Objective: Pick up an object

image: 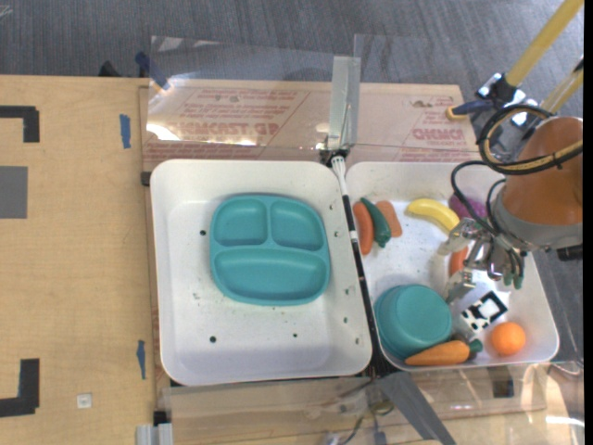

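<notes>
Two shallow white bins side by side on the bench: left bin holding a teal plastic divided plate with three compartments, lying flat near its middle; right bin crowded with toy food and a bowl.

Reaching in from the right, over the right bin: grey arm with orange band, two-finger metal gripper pointing down and leftward above the bin floor. Fingers apart, nothing visibly between them; small orange-red piece just beside the left finger, hard to identify, contact impossible to judge.

Along the right bin's upper left: orange toy carrot, dark green strip and orange-red sausage-like piece, all close together near the divider. Yellow toy banana near the bin's upper middle, apart from the gripper. Purple object behind the gripper, mostly hidden.

Lower part of the right bin: teal round plastic bowl at left, second orange toy carrot with green tip lying against its lower edge. Black-and-white patterned tag just below the gripper, round orange toy fruit near the lower right corner.
</notes>
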`<state>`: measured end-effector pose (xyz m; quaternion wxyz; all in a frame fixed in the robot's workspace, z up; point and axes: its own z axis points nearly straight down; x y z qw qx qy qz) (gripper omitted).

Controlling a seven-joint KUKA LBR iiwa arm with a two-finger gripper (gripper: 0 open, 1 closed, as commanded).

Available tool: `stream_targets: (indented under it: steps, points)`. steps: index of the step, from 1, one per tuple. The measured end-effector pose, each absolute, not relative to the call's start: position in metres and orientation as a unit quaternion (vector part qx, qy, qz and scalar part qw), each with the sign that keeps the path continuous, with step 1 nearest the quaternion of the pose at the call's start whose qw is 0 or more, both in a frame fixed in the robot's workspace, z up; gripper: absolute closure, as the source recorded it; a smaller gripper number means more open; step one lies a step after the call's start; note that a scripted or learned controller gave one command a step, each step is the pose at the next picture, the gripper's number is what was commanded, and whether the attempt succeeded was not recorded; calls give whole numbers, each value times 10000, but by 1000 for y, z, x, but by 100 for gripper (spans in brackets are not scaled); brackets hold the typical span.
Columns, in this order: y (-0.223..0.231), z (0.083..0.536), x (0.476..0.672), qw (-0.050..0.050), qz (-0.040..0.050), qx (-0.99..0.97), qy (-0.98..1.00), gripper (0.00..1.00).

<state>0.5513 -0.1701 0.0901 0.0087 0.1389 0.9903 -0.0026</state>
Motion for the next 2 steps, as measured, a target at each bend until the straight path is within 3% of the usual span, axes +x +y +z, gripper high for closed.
stream_targets:
  steps: [1, 2]
  points:
    - [-163, 90, 505, 71, -11, 1952, 9807, 0]
    - [-163, 103, 509, 134, -19, 1944, 9808, 100]
